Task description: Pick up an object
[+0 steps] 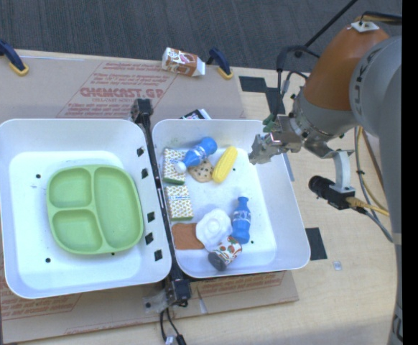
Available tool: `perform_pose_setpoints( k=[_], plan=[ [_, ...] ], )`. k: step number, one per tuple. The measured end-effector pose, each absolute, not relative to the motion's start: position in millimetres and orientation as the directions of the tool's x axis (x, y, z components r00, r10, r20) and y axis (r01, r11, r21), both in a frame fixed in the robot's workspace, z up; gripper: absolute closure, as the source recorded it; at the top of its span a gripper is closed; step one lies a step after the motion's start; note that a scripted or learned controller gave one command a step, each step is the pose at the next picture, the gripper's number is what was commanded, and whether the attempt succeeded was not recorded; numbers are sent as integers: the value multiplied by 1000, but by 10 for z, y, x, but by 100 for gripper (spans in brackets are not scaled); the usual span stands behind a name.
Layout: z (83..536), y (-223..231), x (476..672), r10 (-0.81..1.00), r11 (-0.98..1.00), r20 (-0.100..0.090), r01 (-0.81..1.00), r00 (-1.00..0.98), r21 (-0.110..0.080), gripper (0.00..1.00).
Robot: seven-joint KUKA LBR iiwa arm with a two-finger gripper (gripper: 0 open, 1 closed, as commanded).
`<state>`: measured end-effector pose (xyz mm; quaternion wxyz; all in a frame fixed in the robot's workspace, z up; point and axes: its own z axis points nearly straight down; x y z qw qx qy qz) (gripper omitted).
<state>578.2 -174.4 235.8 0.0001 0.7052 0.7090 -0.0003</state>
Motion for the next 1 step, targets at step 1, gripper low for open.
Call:
perform_pose_setpoints(
  k=[1],
  plan=[
    [2379,-1173,5545,1000,7,1,1000,-7,-3,100]
  ],
)
